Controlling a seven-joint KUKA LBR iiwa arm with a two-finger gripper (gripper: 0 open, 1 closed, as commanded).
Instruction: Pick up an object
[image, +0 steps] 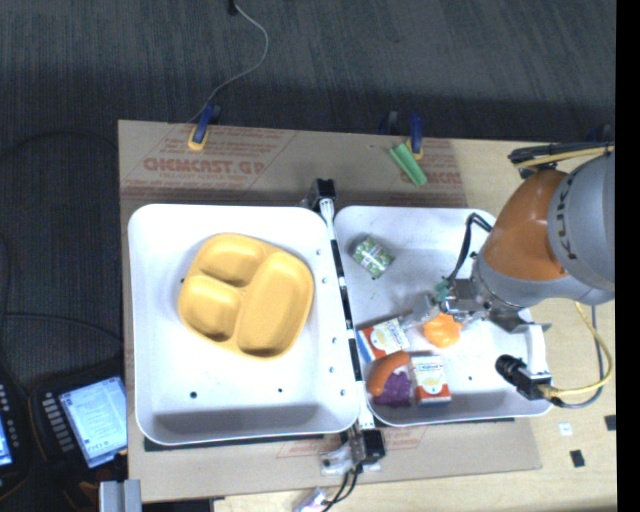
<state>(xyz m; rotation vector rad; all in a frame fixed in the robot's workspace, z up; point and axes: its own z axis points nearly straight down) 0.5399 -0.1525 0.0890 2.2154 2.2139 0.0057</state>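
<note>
Gripper (447, 308): it is low inside the right bin, at the end of the grey arm that comes in from the right.
Jaws: I cannot tell if they are spread or pressed together; the wrist covers them from above.
Orange ball (441, 331): small and round, it lies just beside the gripper, on the side toward the camera. If the gripper touches it, I cannot say.
Carton (384, 337): white with orange print, lying flat just left of the orange ball.
Small box (431, 381): white and orange, near the front wall of the right bin.
Purple object (396, 386): beside the small box, on its left, with an orange-red piece on top of it.
Green can (371, 256): lying in the far left part of the right bin, well apart from the gripper.
Right bin (420, 222): white and shallow.
Left bin (160, 380): white, it holds one yellow divided tray (246, 293), turned upside down as it seems.
</note>
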